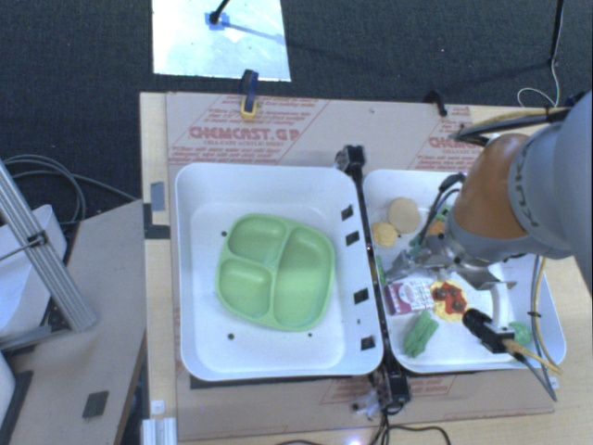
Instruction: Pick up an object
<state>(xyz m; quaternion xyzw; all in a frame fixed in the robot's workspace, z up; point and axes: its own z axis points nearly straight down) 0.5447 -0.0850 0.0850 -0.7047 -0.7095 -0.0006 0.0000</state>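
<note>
The objects lie in the right-hand shallow white bin [547, 327] — a red-and-white flat packet [409, 297], a green pod-shaped toy [420, 334], a tan round disc [404, 213]. My gripper [428, 254] is low over the packet; its grasp I cannot tell. A green divided plate [275, 272] sits in the left bin [199, 336].

Green tray [276, 272] left — arm [519, 197] right

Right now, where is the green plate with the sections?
The green plate lies flat in the middle of the left bin, across the divider from the right bin, where the arm is reaching among small toys.
</note>
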